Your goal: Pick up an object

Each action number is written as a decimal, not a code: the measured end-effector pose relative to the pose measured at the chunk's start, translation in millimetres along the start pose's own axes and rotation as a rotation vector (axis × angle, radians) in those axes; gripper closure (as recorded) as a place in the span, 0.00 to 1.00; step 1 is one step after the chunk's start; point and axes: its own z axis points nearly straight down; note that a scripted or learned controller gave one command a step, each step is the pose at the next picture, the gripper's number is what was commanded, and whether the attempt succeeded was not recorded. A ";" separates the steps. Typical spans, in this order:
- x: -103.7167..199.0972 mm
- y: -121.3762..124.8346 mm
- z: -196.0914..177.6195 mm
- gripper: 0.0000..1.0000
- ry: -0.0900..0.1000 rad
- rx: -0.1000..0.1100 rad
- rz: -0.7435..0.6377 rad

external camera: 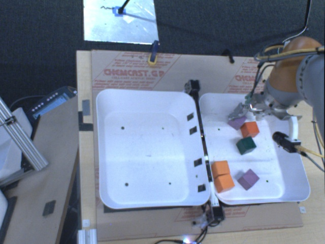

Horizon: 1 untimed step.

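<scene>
The right bin (pixel 292 184) holds several blocks. A flat purple block (pixel 236 122) lies near the bin's far edge, with an orange cube (pixel 250 129) touching its right side. A dark green cube (pixel 246 146) sits just in front of them. Near the front wall lie a long orange block (pixel 222 176) and a purple cube (pixel 248 179). My gripper (pixel 249 109) hangs low over the far part of this bin, just behind the flat purple block and the orange cube. Nothing shows in its grip.
The left bin (pixel 109 187) stands beside the right one, with black clips (pixel 194 131) along the shared wall. A shiny metal sheet (pixel 121 14) lies behind the bench. The grey arm (pixel 292 80) comes in from the right.
</scene>
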 end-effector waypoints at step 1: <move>14.0 -13.2 8.2 0.00 0.005 0.003 0.000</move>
